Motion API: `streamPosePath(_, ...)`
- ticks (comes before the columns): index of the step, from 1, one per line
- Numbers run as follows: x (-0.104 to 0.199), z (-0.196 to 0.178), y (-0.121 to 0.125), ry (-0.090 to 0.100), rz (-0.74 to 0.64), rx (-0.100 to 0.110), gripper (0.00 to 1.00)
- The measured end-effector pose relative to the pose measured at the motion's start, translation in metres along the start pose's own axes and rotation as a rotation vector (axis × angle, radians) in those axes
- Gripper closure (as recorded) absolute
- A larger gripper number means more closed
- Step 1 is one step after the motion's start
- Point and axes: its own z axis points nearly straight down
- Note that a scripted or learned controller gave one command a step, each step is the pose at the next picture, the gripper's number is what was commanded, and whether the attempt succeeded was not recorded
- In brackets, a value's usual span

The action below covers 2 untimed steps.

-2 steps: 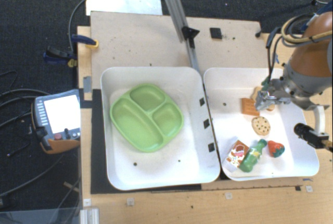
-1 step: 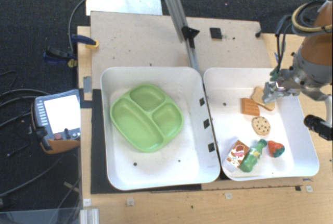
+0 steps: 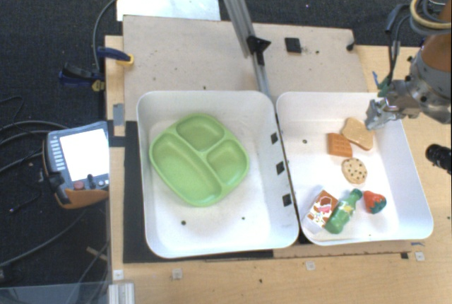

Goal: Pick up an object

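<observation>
The right bin [image 3: 311, 127] holds several toy foods: a tan bread slice [image 3: 359, 133], an orange waffle cracker [image 3: 339, 145], a chocolate-chip cookie [image 3: 354, 171], a green bottle [image 3: 342, 212], a small red-and-white carton [image 3: 321, 210] and a red strawberry [image 3: 374, 203]. My gripper [image 3: 375, 114] hangs at the bin's upper right edge, just above and right of the bread slice. Nothing shows between its fingers. The grey arm reaches in from the right.
The left bin [image 3: 162, 225] carries a green divided plate [image 3: 200, 159]. A metal pole [image 3: 236, 2] slants down to the gap between the bins. A tablet-like pendant [image 3: 79, 161] and cables lie off the bench at left.
</observation>
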Motion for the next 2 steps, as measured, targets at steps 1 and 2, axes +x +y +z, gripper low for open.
streamPosePath(1,0.053,0.003,-0.004,0.001,-0.002,0.003,1.0)
streamPosePath(2,0.106,0.025,-0.017,0.002,-0.003,0.004,1.0)
